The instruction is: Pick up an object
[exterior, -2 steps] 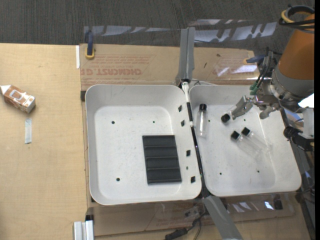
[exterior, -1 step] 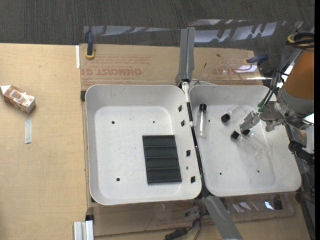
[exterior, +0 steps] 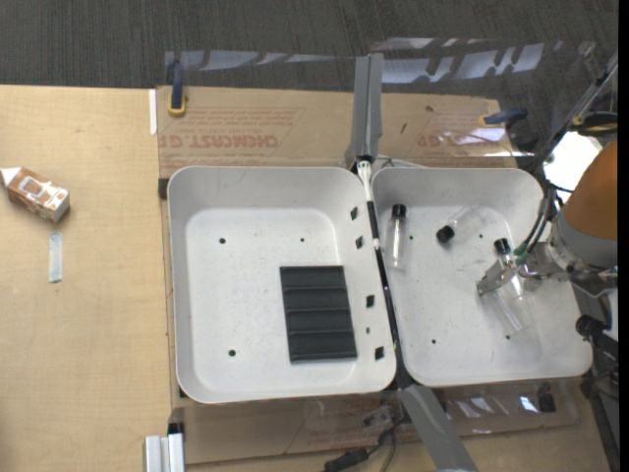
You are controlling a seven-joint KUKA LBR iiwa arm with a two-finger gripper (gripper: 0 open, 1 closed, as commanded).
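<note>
Gripper (exterior: pixel 496 281) of the grey arm hangs low inside the right bin (exterior: pixel 432 357), its metal fingers (exterior: pixel 488 285) pointing toward the divider between the two bins; nothing solid shows between them, though whether they are parted or closed cannot be told from this slanted view.

Directly beneath and just beside the fingertips lies a clear plastic bottle (exterior: pixel 510 308), so transparent that its outline is faint; its long axis appears to run diagonally away from the gripper toward the bin's near right corner. It looks like the closest candidate for a pick, and the move likely turns on whether the fingers straddle that axis or lie along it, which cannot be settled here.

A little beyond the gripper, on the side toward the far wall, a small dark-capped item (exterior: pixel 502 248) rests close to the wrist. Farther out, a round black cap (exterior: pixel 445 233) sits apart on the bin floor with a faint clear shape beside it. Farther still, near the divider, a slim clear tube with a black top (exterior: pixel 397 232) lies with its length roughly parallel to the divider.

Well apart, across the divider, a black ribbed block (exterior: pixel 317 313) lies flat in the left bin (exterior: pixel 197 293), beyond easy reach of the gripper's present position.
</note>
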